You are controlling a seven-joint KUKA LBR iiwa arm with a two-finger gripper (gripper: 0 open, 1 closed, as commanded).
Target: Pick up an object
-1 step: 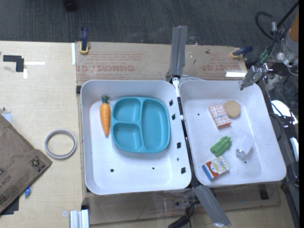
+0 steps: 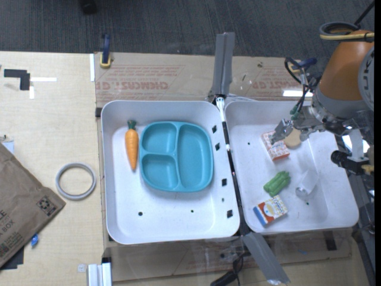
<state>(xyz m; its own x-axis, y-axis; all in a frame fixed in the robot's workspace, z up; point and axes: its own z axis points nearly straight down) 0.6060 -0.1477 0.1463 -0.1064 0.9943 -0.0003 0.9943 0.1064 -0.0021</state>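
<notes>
While the arm reaches in from the right, the scene reads as follows.

Table: 2 white bins side by side, left bin and right bin.
Arm: grey with an orange band, over the right bin's upper right corner.
Gripper: low over the upper part of the right bin, just beside a tan round piece and the top of a small red-and-white carton; whether it is spread or pressed together, cannot tell.
Right bin, other contents: green pickle-like toy near the middle; second small carton, blue, white and orange, near the front left; clear cup, hard to make out, to the right of the green toy.
Left bin: blue 3-section plate in the middle, toy carrot lying just beside its left edge.
Table, left of the bins: tape ring, brown cardboard box at the edge.
</notes>
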